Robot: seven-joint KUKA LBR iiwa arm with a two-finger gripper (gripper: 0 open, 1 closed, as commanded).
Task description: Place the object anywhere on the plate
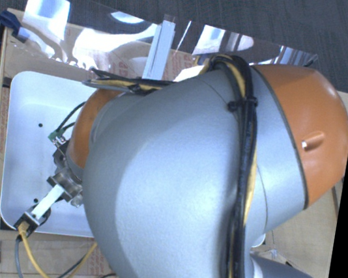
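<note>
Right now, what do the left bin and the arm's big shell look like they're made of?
Left bin: probably moulded plastic, smooth glossy white, judging by its rounded corners and soft sheen. Arm shell: hard, smooth grey casing with a satin sheen, painted metal or plastic, unclear which; the orange band has the same finish.

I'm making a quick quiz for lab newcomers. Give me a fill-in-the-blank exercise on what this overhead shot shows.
1. The arm's big grey link covers most of the view, entering from the ____ side.
2. The band on the arm is coloured ____.
3. The bin seen at the left is coloured ____.
4. A black cable with a ____ one beside it runs along the arm.

Missing words: right; orange; white; yellow
</note>
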